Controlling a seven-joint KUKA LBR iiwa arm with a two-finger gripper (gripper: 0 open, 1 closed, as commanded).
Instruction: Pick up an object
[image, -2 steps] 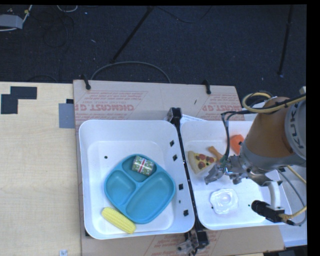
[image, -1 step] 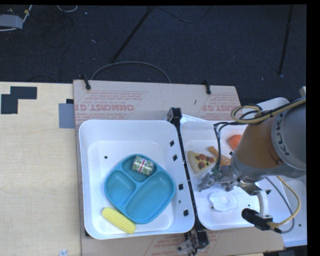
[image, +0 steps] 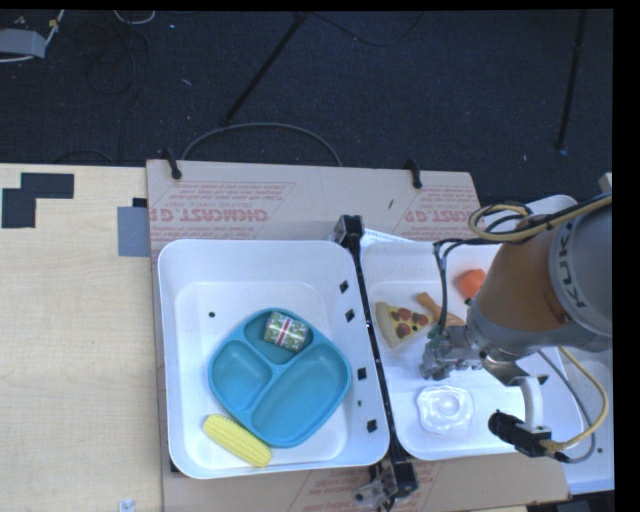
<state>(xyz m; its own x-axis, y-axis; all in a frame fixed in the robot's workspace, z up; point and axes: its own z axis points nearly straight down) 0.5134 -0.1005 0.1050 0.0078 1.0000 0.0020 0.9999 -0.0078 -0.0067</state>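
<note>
**While the gripper hangs low in the right bin, choose one target and commit**

Since the task names no particular object, you are free to take whichever is easiest. The gripper (image: 437, 357) sits low over the right bin (image: 400, 262), just beside the pizza slice (image: 402, 323) and just above the clear lid-like piece (image: 444, 409). You cannot tell from this angle how the jaws stand; the wrist and cabling hide them, and nothing can be seen held.

The pizza slice is the nearest candidate, but it looks flat and will probably give little to close on. Come straight down over its thick edge instead of skating in from the side, or you may push it against the divider. A thin stick-shaped item (image: 432, 303) lies touching or nearly touching the slice, so expect it to be dragged along. The orange object (image: 470, 282) near the arm looks rounder and may grip more surely, though the arm partly covers it.

The left bin (image: 185, 270) carries a blue divided plate (image: 290, 390). A small green can (image: 285, 331) lies on its side in the plate's upper compartment. A yellow corn cob (image: 237, 440) rests on the bin floor against the plate's lower left rim.
</note>
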